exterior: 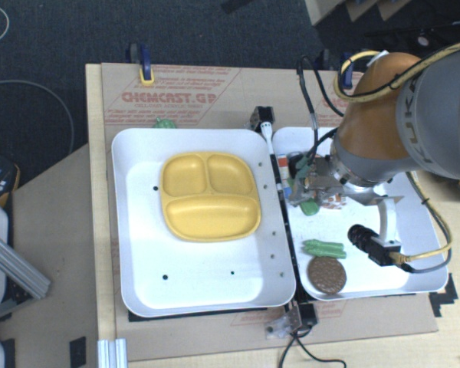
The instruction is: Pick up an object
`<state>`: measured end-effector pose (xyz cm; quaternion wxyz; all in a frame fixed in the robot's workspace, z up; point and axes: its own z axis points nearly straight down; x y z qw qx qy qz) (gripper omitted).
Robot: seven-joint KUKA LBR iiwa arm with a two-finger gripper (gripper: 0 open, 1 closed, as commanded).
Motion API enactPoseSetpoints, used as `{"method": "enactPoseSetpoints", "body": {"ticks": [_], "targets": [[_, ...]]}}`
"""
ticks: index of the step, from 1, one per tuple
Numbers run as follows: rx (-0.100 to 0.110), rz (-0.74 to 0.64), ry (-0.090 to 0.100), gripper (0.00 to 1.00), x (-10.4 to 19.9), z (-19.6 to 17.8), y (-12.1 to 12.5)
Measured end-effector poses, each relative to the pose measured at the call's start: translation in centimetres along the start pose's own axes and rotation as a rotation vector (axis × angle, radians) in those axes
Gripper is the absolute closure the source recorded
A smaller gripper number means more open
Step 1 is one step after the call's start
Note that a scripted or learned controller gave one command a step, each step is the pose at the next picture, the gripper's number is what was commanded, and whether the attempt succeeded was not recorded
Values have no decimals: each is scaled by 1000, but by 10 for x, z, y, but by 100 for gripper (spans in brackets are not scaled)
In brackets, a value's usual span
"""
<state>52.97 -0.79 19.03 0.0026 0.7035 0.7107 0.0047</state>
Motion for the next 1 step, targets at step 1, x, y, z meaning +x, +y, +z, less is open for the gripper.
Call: {"method": "enactPoseSetpoints", "body": {"ticks": [1], "targets": [[6, 5, -2, 100, 39, -35, -16]]}}
